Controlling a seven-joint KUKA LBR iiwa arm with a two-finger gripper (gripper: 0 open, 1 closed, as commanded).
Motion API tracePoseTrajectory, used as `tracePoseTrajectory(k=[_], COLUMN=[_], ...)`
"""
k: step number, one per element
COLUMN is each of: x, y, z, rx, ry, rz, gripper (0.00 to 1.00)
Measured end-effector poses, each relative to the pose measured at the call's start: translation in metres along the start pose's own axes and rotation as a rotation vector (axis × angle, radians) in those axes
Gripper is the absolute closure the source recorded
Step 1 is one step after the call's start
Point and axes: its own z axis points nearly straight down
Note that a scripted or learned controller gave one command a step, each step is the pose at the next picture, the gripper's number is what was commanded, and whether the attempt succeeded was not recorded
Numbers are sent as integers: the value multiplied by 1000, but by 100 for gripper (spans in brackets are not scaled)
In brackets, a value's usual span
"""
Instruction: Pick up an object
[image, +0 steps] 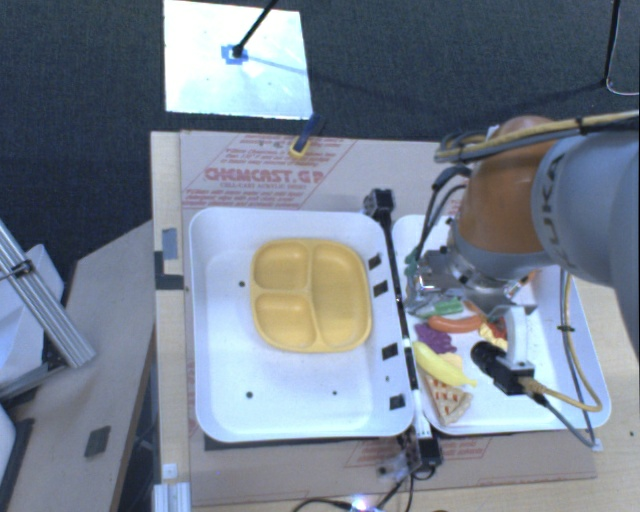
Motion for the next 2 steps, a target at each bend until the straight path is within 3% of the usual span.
tracePoseTrajectory(k=[1, 2], x=[5, 7], y=[5, -7], z=[-19, -16], rx=[-3, -1], ry=[0, -1], rz=[0, 4], gripper=[100, 100])
